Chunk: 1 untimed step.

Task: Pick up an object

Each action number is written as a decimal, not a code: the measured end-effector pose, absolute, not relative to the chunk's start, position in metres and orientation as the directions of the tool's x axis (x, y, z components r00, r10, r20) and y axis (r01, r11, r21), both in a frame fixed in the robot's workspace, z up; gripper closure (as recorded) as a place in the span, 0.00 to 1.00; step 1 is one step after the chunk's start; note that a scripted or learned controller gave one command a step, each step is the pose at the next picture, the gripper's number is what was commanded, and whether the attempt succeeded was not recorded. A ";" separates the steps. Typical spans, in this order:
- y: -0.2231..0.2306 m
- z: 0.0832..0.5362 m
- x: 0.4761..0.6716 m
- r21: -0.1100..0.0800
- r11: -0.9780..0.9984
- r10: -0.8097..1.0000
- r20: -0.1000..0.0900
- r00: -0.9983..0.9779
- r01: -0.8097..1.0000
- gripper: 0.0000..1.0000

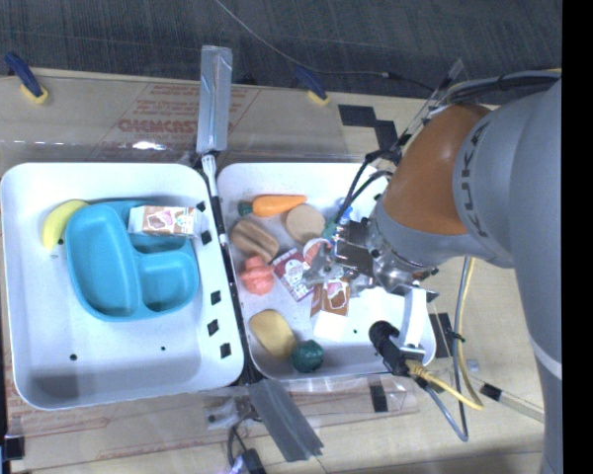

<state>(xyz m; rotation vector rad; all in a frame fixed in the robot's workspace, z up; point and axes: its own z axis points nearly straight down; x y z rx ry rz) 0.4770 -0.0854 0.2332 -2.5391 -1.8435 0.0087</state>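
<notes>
The gripper (324, 262) is low in the right bin (277, 179), its tip over a small cluster of printed packets; whether it is open, closed or gripping anything I cannot tell, since the wrist covers it. The likeliest target is the red-and-white packet (295, 273) just left of the tip, with a brown packet (333, 298) just below it. To do this step well, I judge the arm should settle on one packet, come straight down over its middle, and close only when the packet sits squarely in the grip; flat packets lying close together are easy to pinch at a corner and drop, so a slow lift is wise. Around the packets lie a pink item (258, 277), a hot dog (253, 236), a round tan item (303, 223) and a carrot (278, 205) toward the far wall, and a potato (272, 331) and a green ball (308, 355) near the front wall. The left bin (99, 373) holds a blue tray (128, 265), a banana (59, 220) against its far left corner, and a small carton (163, 221) resting on the tray's upper edge.
</notes>
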 end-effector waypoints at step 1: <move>-0.126 0.251 0.477 -0.006 -0.271 0.963 -0.001 0.271 0.963 1.00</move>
